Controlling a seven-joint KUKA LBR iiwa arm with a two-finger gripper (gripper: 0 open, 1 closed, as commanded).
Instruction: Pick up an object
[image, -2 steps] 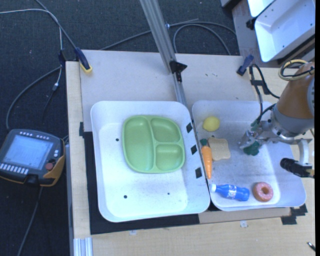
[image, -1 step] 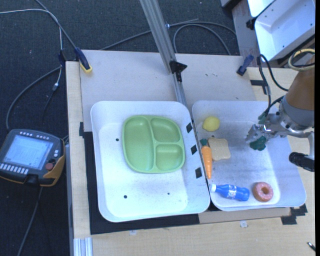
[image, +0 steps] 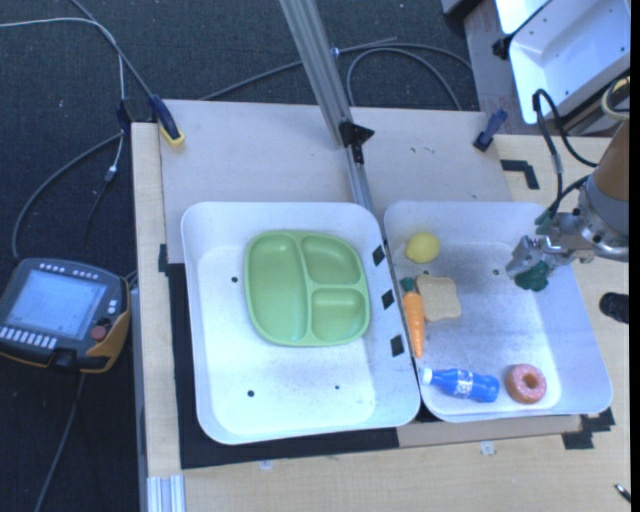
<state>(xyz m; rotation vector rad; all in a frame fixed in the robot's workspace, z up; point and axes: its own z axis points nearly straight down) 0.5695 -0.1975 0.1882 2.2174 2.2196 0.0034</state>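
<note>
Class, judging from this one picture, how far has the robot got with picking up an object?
Nothing looks picked yet. The lemon, bread, carrot, bottle and donut all lie in the right bin. In hand: the tool hangs over that bin. Left: choosing, gripping, lifting.

Bench tan, on dark carpet. Pendant on the floor left of the bench, screen lit, cable looping up behind it. Blue-yellow clamp at the bench's far-left corner, blue clamp at far right. Aluminium post slants down to the gap between the bins.
</note>
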